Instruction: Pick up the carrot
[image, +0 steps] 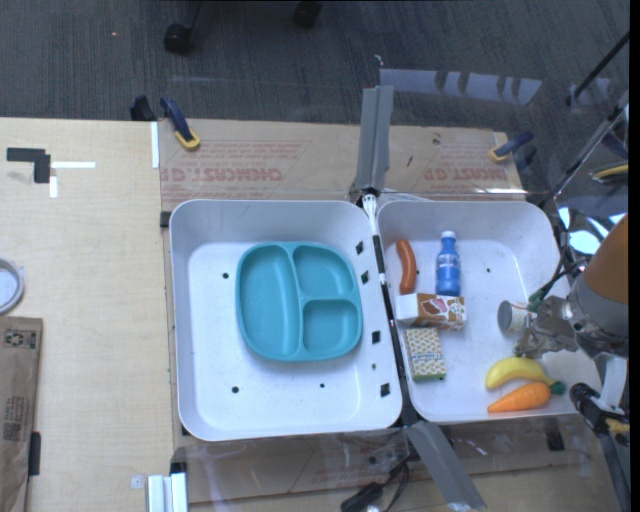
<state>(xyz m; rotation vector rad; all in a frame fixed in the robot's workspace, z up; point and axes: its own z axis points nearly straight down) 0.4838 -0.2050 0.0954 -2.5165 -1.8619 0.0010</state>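
Note:
The orange carrot (520, 397) with a green tip lies near the front right corner of the right bin (470, 225). It sits just in front of a yellow banana (515, 372). My gripper (530, 338) hangs low at the bin's right side, just behind the banana and a short way behind the carrot. Nothing shows in its grasp. The arm's orange band (612, 270) rises at the right edge.
The right bin also holds a red sausage (405, 265), a blue bottle (448, 264), a brown carton (440, 310) and a yellow-green box (425, 353). A teal divided plate (298, 300) lies in the left bin (200, 330).

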